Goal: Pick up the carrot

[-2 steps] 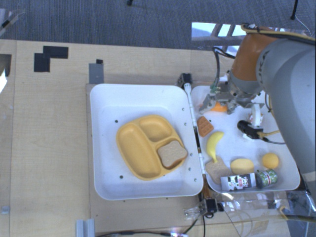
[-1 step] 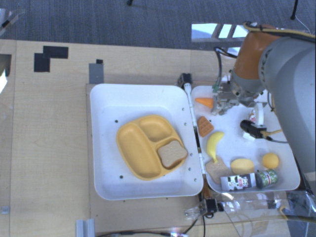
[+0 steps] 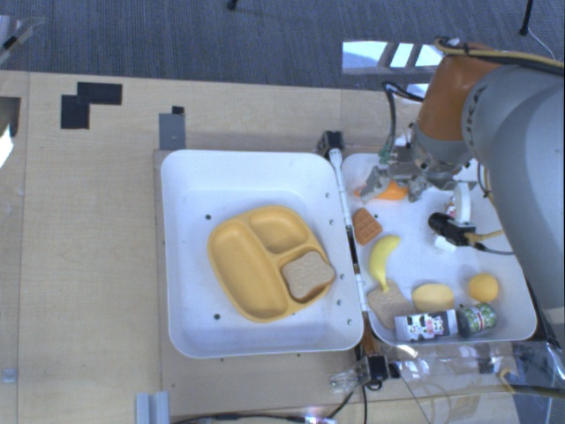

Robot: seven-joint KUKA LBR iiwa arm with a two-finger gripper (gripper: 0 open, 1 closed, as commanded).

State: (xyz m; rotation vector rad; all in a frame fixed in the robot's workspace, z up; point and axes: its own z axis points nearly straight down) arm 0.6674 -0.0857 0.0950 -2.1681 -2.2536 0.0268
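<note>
The carrot [image 3: 389, 194] shows as a small orange shape at the far left of the right bin [image 3: 528, 318], partly hidden under the gripper. My gripper [image 3: 391, 180] hangs right over it, low in the bin, with the grey arm and its orange band rising behind to the right. Whether the gripper touches the carrot cannot be made out.
In the right bin lie a brown waffle piece [image 3: 366, 225], a banana [image 3: 384, 259], a cracker [image 3: 386, 304], a yellow lemon [image 3: 433, 296], an orange [image 3: 483, 287] and two cans [image 3: 428, 326]. The left bin [image 3: 190, 325] holds a yellow divided plate [image 3: 243, 268] with a bread slice [image 3: 308, 276].
</note>
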